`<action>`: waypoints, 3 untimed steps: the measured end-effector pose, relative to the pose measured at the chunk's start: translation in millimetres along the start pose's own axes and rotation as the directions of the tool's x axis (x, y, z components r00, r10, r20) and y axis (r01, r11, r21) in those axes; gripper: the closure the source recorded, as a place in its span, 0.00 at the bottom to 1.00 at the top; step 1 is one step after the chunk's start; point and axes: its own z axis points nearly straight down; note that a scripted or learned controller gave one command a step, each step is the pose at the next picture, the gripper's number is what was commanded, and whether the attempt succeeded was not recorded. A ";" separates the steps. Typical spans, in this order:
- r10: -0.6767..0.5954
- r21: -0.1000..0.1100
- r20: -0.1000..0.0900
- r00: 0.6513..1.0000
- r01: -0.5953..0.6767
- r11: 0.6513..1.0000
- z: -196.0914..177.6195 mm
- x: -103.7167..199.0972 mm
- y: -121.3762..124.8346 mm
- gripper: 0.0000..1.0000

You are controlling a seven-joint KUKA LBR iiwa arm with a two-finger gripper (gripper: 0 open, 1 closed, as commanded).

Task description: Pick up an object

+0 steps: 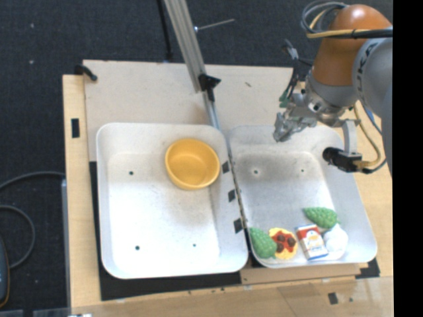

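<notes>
My gripper [283,132] hangs over the far edge of the right bin [284,177], with nothing visible between its fingers. Along that bin's near edge lie several small items: a green leafy piece [262,242], a yellow and red item [284,241], a small red and white carton [312,241], a white object [336,240] and another green piece [321,215]. A yellow bowl [192,163] sits upright in the far part of the left bin [132,230]. The gripper is well away from all of them.
A slanted metal pole [188,45] rises from the divide between the bins at the back. A black cable clip [340,157] sticks out beside the right bin's far right rim. Bench edge runs around both bins.
</notes>
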 end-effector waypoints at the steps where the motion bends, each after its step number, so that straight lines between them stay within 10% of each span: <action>1: -0.001 0.001 0.000 1.000 0.001 1.000 -12.2 54.8 -24.9 1.00; 3: -0.002 0.001 -0.001 1.000 0.002 1.000 -37.1 162.8 -61.8 1.00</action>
